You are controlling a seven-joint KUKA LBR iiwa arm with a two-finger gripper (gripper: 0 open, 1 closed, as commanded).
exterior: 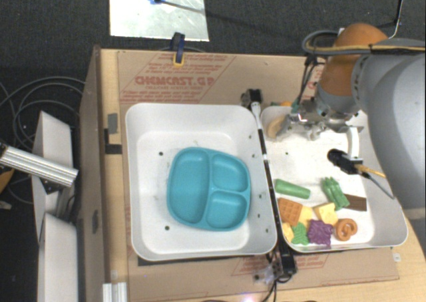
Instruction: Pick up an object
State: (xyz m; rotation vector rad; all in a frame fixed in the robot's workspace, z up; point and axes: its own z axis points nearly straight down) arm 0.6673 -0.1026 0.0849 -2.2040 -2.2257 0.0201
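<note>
Cardboard (200, 74) covers the worktop under two white bins. Left bin (143, 161) holds a blue tray (208, 187). Right bin (386, 224) holds toy food near its front: green pickle (291, 189), waffle (290, 209), purple grapes (320, 231), pretzel (345, 229). Pincer (303, 124) hovers at the bin's back, well apart from them; whether clenched, I cannot tell.

You look down from one fixed camera above the bench, tilted slightly, far enough to frame both shallow white plastic bins (200, 118) and the brown cardboard sheet (173, 74) beneath; the grey arm (393, 108) enters at right.
</note>
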